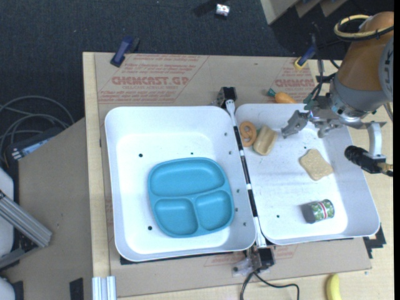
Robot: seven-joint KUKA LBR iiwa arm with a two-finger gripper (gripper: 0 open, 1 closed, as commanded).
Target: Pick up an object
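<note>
gripper (310,122): over the right bin's (356,227) far end; grip state, can't tell
can (319,210): near right corner, on its side

Bright, even overhead light; slightly soft frame.
White bins (125,167) near blown out, little surface detail; blue tray (187,195) shows mild sheen. Shadows short and faint under small objects. Dark floor (94,11) underexposed. Arm (369,61) at right edge a bit blurred. No obvious edge distortion.
</note>
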